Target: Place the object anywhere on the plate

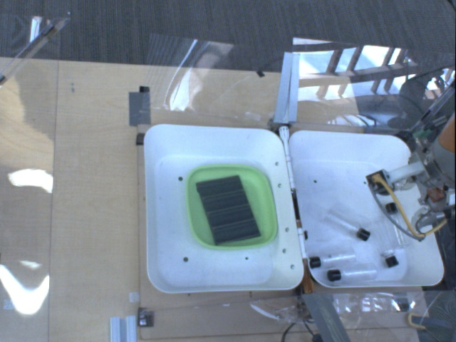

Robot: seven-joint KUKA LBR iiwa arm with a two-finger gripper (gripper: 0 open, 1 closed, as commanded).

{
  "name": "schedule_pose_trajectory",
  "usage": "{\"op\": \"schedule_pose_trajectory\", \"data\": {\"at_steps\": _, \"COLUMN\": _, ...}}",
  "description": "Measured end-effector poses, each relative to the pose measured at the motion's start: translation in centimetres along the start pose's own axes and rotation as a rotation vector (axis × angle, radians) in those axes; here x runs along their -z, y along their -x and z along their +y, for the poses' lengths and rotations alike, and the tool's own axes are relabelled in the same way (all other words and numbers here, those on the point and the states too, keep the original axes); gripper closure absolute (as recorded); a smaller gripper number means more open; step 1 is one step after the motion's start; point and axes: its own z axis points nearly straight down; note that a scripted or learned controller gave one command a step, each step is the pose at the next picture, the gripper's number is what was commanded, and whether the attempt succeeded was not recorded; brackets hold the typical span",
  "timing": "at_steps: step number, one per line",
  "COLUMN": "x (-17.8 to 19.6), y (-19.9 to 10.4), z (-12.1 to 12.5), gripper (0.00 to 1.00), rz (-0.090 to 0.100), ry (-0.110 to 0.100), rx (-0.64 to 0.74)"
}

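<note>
A green square plate (265, 204) sits in the middle of the left white bin (164, 191). A dark grey ribbed rectangular block (227, 209) lies flat on the plate, slightly turned, well inside its rim. My gripper (432, 204) hangs over the far right side of the right bin (320, 155), far from the plate and the block. I see nothing held in it.
Several clear vials with black caps lie in the right bin: one near the middle (347, 226), two along the front edge (340, 261) (354, 273), one at the front right (390, 254). A metal post (287, 91) stands behind the bins' joint.
</note>
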Motion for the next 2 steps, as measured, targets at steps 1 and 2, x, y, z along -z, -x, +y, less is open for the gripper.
{"op": "schedule_pose_trajectory", "data": {"at_steps": 1, "x": 7.88, "y": -5.49, "z": 1.21, "gripper": 0.0, "rz": 0.006, "ry": 0.005, "rx": -0.016}}
{"op": "schedule_pose_trajectory", "data": {"at_steps": 2, "x": 7.27, "y": -5.32, "z": 1.12, "gripper": 0.0, "rz": 0.002, "ry": 0.002, "rx": -0.016}}
